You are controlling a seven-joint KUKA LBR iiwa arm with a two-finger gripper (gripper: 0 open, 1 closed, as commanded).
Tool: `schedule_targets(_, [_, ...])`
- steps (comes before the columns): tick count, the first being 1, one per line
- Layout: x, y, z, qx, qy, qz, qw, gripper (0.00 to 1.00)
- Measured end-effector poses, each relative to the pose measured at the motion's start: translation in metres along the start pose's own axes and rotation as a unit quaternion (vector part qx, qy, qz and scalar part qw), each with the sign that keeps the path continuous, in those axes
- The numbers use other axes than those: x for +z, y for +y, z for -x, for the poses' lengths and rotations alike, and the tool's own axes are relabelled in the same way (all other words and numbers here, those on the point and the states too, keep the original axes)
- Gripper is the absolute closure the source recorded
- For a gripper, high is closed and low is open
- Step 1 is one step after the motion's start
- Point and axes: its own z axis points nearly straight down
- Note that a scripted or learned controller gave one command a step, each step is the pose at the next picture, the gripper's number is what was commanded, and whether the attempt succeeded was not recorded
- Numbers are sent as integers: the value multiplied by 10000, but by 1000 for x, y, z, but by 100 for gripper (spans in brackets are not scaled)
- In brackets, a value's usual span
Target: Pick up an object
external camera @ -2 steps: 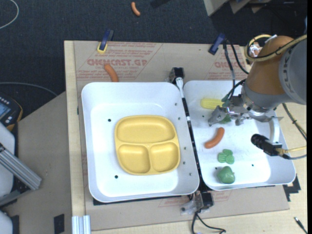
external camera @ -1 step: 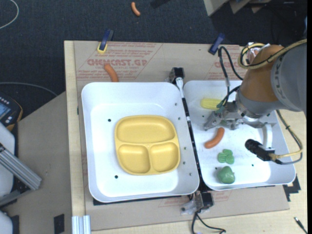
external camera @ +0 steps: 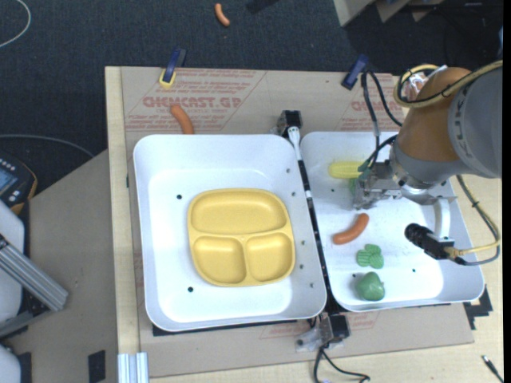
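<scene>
We see the counter (external camera: 239,94) bearing two white bins. The left bin (external camera: 160,238) holds a yellow divided plate (external camera: 239,236) at its middle. Over the right bin (external camera: 415,282) hangs the arm (external camera: 447,126), its gripper (external camera: 369,191) low near the far left corner; whether its jaws are open or closed we cannot tell. Beside it lie a corn cob (external camera: 346,169), then an orange sausage (external camera: 350,229), and two green vegetables (external camera: 369,255) (external camera: 370,286) toward the near edge.

On my table (external camera: 120,214) two bins sit side by side. The left bin (external camera: 160,166) holds a divided plate (external camera: 239,235) at its middle. The right bin (external camera: 463,282) holds a corn cob (external camera: 345,170) at the back, a sausage (external camera: 350,229) nearer me, and two vegetable pieces (external camera: 369,270) at the front — the gripper (external camera: 369,195) sits between cob and sausage.
</scene>
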Motion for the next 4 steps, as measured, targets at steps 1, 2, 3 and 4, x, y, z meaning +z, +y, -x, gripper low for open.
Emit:
schedule_targets(1, [-57, 11, -4, -16, -12, 41, 10000, 100])
schedule_targets(2, [-100, 12, -2, -13, -12, 36, 10000, 100])
schedule_targets(3, [-132, 14, -2, -13, -11, 32, 10000, 100])
schedule_targets(4, [-137, -23, -48, -26, 11, -17, 10000, 100])
